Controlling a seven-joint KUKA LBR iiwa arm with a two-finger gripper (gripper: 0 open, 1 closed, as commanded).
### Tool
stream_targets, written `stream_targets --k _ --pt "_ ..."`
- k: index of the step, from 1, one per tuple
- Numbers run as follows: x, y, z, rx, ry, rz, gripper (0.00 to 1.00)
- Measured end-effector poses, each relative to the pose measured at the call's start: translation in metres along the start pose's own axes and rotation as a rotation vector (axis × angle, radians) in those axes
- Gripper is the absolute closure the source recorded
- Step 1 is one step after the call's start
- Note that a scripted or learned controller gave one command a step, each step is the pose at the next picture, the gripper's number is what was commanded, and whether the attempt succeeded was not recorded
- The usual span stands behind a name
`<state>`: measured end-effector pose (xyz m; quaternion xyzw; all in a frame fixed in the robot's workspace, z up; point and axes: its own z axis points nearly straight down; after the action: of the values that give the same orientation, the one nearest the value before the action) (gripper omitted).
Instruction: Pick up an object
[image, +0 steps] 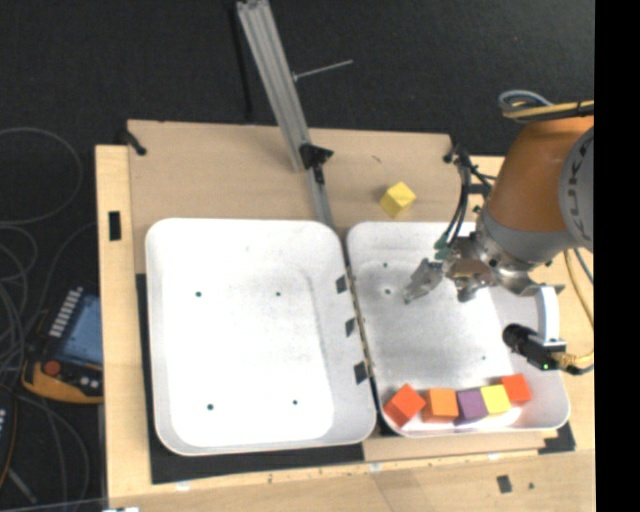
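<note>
Over the right-hand shallow white bin (375, 330), the grey two-finger claw (420, 284) hangs open, gripping nothing.
Pickup not begun: five small coloured blocks (460, 403) line the near wall.

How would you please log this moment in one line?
gripper: over right bin, holding nothing | blocks: five along its near edge | yellow block: on bench outside bins

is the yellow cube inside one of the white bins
No, the yellow cube sits on the bare bench beyond the right bin.
</note>
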<state>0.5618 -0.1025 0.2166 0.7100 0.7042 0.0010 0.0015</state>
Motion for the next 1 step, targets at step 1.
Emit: stream_targets --k 1 --pt "0.0857 -0.0764 0.021 0.009 0.004 -0.015 0.0"
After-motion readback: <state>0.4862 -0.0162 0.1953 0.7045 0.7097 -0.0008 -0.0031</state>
